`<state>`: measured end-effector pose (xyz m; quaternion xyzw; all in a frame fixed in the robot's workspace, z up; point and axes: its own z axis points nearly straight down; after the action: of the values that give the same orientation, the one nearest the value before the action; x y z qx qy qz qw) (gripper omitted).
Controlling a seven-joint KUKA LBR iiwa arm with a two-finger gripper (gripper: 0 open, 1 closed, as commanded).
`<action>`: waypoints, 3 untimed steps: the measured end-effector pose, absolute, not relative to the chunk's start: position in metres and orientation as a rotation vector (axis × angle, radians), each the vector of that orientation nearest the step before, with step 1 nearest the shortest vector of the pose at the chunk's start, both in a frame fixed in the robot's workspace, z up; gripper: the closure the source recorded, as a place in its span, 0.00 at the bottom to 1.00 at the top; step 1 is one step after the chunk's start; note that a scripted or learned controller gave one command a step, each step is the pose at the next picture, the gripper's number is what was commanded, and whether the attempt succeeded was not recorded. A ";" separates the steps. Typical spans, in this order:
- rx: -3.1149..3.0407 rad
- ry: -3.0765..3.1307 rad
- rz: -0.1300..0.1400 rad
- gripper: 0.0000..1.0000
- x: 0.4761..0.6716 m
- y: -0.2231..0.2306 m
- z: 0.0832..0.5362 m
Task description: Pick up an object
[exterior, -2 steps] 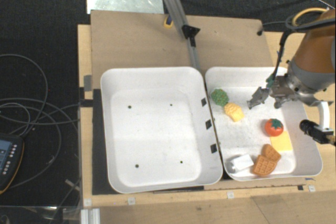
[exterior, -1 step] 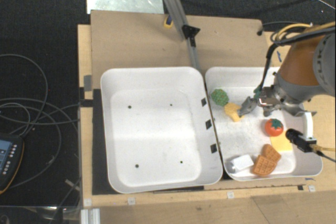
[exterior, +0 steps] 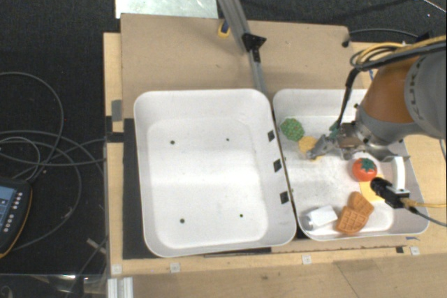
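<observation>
The right bin [exterior: 293, 102] holds several toy foods. A green bumpy piece [exterior: 292, 128] lies near its left wall, with a small yellow piece [exterior: 307, 144] just below it. My gripper [exterior: 323, 146] is low in this bin and its tip touches or nearly touches the yellow piece's right side. A red tomato [exterior: 364, 169] sits right of the gripper, under the wrist. An orange waffle [exterior: 354, 214] and a white block [exterior: 321, 217] lie at the bin's front.
The left bin [exterior: 202, 171] stands beside the right one, with black clips [exterior: 276, 165] on the shared wall. A grey pole [exterior: 230, 3] slants across the bench's back. A black and yellow cable plug [exterior: 388, 193] hangs near the waffle.
</observation>
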<state>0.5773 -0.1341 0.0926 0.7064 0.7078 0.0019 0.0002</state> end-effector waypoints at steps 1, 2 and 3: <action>2.214 2.218 0.011 1.00 0.579 -0.135 0.106; 2.213 2.221 0.007 1.00 0.579 -0.136 0.170; 2.209 2.223 0.007 1.00 0.591 -0.134 0.225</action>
<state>0.5905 -0.1340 0.2251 0.7049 0.7093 0.0023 0.0037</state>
